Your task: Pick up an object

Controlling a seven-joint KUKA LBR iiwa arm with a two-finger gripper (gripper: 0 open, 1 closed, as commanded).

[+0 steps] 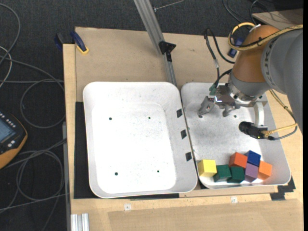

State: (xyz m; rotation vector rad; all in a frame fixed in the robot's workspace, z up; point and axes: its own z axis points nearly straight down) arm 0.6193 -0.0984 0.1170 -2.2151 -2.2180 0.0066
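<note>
Several small blocks cluster in the near right corner of the right bin (214, 141): a yellow block (208, 167), two green blocks (222, 173) (237, 174), two orange blocks (237, 160) (264, 169), a blue block (253, 156) and a purple block (251, 171). My gripper (215, 109) hangs over the far part of this bin, well behind the blocks. Its fingers (205, 107) are spread open and hold nothing. The grey arm with its orange band (250, 66) comes in from the upper right.
The left bin (130, 138) lies beside the right one, with black clips along the shared wall. A slanted metal pole (150, 20) stands behind the bins. A black connector with a yellow cable (252, 129) hangs over the right bin. Cables lie on the floor at left.
</note>
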